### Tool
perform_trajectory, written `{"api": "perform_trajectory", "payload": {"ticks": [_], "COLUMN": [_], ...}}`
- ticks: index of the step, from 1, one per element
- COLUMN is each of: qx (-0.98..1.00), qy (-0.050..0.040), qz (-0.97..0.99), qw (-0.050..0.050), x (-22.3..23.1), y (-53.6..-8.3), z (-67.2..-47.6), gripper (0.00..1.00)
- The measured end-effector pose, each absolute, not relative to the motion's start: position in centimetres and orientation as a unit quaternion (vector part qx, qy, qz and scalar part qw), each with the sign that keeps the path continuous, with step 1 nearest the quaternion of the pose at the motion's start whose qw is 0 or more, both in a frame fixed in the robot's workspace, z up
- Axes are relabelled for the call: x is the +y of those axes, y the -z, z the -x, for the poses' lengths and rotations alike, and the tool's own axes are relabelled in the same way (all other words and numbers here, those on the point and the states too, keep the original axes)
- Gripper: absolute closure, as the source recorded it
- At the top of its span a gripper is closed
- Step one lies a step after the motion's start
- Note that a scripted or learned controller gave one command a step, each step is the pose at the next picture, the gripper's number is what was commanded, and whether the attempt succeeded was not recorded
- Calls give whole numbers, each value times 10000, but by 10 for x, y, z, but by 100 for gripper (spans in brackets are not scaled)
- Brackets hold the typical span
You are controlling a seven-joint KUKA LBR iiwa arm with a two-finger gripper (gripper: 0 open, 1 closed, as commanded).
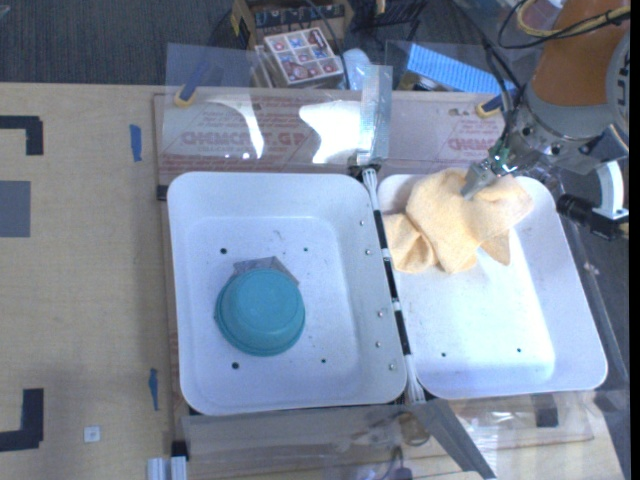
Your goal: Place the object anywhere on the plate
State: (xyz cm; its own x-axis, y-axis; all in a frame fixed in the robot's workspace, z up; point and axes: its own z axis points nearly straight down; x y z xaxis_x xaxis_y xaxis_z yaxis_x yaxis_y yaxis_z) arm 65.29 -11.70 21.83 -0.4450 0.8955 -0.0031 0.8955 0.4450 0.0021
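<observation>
Bench front edge (300, 438), item one: pale wood with clear plastic along it, at six o'clock, bearing both bins. Item two, yellow cloth (455, 226): crumpled, lying in the right bin (520, 358) toward its eleven o'clock corner, one fold spilling against the divider between the bins, its upper right part gathered up to a peak. Item three, gripper (484, 176): tip down at that peak, at about one o'clock in the view, fingers pinched on a bunch of the cloth. Item four, arm (575, 78): grey, orange band above the wrist, entering from the upper right corner and slanting down and leftward to the gripper over the bin's far rim. Item five, teal plate (261, 311): round, bowl-like, in the left bin (200, 218) toward seven o'clock, partly covering a grey patch (262, 265); well apart from the cloth. Item six, clear panel (300, 128): upright along the bins' twelve o'clock side, with red lettering too blurred to read.
</observation>
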Motion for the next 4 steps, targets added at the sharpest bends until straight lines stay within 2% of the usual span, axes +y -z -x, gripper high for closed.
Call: {"api": "perform_trajectory", "payload": {"ticks": [1,2,3,4], "qx": [8489,8414,8401,8357], "qy": [-1,4,0,5], "qz": [-5285,-5404,-5424,-5492], "qw": [4,-6,12,-4], "x": [-30,64,64,110], "y": [-208,-185,-185,-180], "z": [-589,-561,-623,-585], "gripper": [100,100,100,100]}}
